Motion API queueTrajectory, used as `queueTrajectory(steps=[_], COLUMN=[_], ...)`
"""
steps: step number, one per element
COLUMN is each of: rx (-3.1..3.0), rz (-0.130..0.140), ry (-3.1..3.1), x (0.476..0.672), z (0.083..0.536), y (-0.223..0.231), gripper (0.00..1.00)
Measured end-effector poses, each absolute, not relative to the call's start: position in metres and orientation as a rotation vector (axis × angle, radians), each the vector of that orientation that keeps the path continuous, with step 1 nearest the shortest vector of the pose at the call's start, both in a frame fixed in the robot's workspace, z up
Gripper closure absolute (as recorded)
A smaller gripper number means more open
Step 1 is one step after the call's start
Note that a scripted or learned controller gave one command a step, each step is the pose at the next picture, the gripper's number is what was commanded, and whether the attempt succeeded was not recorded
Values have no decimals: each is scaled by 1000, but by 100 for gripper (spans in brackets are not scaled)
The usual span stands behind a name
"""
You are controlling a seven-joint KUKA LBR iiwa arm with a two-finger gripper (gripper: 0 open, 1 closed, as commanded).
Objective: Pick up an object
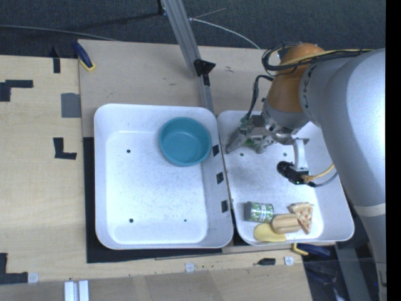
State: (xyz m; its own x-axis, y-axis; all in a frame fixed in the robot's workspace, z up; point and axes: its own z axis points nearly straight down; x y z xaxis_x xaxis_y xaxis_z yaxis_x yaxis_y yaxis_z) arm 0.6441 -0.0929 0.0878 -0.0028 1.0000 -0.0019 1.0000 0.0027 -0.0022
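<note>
Nearest my camera, at the 6 o'clock rim of the right bin (335,231), I see a small cluster of toy foods: a green can (259,212) lying on its side, a yellow banana-like piece (269,233) just beside it at its 5 o'clock, a tan bread-like roll (289,223) touching the yellow piece, and a pizza-like slice (303,216) at the roll's 2 o'clock. These are the objects available for picking, and all lie in the bin's 6 o'clock end, well apart from the claw.

Claw (241,140): I see it low over the right bin's 11 o'clock corner, near the wall shared with the left bin (119,187). Its fingers point toward 8 o'clock; something green shows at its base, but I cannot tell whether the fingers stand wide or narrow, nor whether anything sits between them.

Arm (351,111): grey, with its orange band (289,83) at about 1 o'clock of the claw; it enters from 3 o'clock. A black fitting (291,170) with a yellow-tipped cable hangs at the claw's 4 o'clock.

Left bin: a blue bowl (185,141) stands upright in its 1 o'clock corner.

Surface (37,187): tan, with dark tape marks at 9 o'clock. A grey metal pole (185,33) slants from 12 o'clock down to between the two bins.
</note>
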Motion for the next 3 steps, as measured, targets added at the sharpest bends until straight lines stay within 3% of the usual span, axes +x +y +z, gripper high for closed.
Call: queueTrajectory(steps=[1, 3], rx=[-2219, -2220], rz=[5, -3], ry=[-2226, -2225], x=[645, 646], z=[99, 194], y=[-93, -100], gripper=[100, 100])
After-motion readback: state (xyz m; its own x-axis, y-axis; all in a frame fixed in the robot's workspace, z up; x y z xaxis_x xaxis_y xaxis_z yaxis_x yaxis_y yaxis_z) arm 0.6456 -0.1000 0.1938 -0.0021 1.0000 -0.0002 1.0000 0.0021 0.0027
